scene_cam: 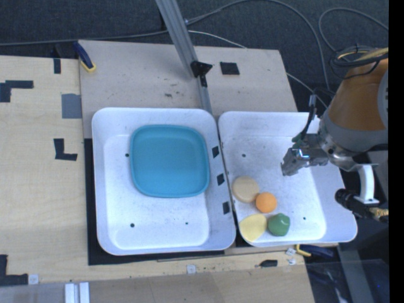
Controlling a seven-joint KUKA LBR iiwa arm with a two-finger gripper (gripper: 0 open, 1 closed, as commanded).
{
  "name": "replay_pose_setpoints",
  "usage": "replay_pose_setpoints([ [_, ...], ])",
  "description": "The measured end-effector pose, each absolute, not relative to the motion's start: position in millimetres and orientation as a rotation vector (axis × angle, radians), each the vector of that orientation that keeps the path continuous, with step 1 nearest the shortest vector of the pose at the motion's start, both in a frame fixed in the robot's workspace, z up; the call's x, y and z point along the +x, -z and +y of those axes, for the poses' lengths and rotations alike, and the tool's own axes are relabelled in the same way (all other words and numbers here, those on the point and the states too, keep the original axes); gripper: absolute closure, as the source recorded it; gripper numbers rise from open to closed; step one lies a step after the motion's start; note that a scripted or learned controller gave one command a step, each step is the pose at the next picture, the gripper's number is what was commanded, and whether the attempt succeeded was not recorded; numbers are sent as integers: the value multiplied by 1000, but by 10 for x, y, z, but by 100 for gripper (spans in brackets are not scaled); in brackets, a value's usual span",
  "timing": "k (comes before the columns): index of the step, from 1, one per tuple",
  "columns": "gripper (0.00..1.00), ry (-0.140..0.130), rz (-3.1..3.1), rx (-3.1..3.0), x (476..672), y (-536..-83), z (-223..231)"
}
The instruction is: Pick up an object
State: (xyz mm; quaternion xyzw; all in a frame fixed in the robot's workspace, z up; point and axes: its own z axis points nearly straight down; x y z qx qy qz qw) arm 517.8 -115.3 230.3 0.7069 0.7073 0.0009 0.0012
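Several small objects lie at the front of the right bin (265, 131): a beige round piece (245, 188), an orange ball (266, 202), a yellow piece (252, 226) and a green ball (278, 224). My gripper (293, 163) hangs over the right bin's middle right, up and to the right of the orange ball, apart from all of them. Nothing shows between its fingers from this angle.
A blue square plate (169, 160) rests in the left bin (110, 232). A metal pole (183, 36) slants down to the divider between the bins. The arm's orange band (356, 100) and wrist stand over the right bin's right edge.
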Motion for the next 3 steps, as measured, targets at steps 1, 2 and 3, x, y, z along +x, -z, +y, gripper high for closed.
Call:
replay_pose_setpoints([
  [1, 100, -1, 2225, 2219, 5162, -2391, -651],
  [2, 100, 0, 2227, 2217, 5177, -2419, -88],
  [3, 100, 0, 2228, 2217, 5110, -2395, 435],
])
